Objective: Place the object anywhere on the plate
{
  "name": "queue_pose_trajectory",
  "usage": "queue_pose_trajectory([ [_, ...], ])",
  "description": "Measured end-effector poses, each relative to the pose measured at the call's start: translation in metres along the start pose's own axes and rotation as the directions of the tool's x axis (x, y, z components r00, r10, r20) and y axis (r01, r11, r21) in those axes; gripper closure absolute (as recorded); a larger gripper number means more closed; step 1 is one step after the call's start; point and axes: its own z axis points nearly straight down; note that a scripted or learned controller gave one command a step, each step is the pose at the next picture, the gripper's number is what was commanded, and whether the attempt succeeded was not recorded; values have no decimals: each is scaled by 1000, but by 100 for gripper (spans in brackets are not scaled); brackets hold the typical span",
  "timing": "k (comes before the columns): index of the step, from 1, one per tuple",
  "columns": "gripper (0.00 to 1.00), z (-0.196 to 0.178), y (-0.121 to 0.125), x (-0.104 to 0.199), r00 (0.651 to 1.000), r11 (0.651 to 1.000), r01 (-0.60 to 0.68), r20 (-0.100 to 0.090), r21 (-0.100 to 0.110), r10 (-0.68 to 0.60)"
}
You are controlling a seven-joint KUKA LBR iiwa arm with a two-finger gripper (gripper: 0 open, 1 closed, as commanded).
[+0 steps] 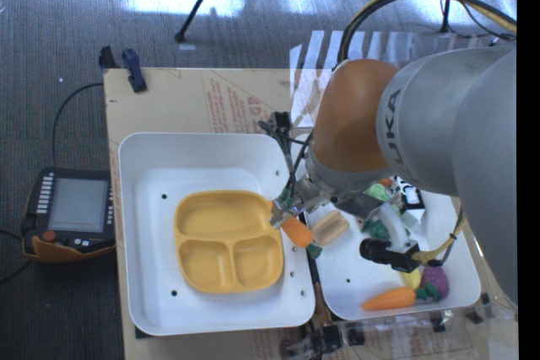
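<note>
The gripper (283,213) hangs over the right rim of the yellow plate, at the seam between the two bins; whether it is apart or together cannot be told, since the parts at its tip are too small and cluttered to read. Just to its right, touching or nearly touching the tip, a toy carrot (297,232) lies tilted, its orange body beside the plate's right edge and its green end pointing toward the near right. The three-compartment plate (226,242) sits in the middle of the left bin (143,181). In the right bin (354,291) a pale bread-like piece (329,228) lies just right of the carrot, and at the near right lie a second orange carrot (390,299) and a purple bunch of grapes (435,278). A teach pendant (72,213) rests on the floor to the far left.
</note>
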Motion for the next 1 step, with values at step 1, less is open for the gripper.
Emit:
queue_pose_trajectory([
  [1,0,0,-1,-1,1000,1000,-1,1,1,1],
])
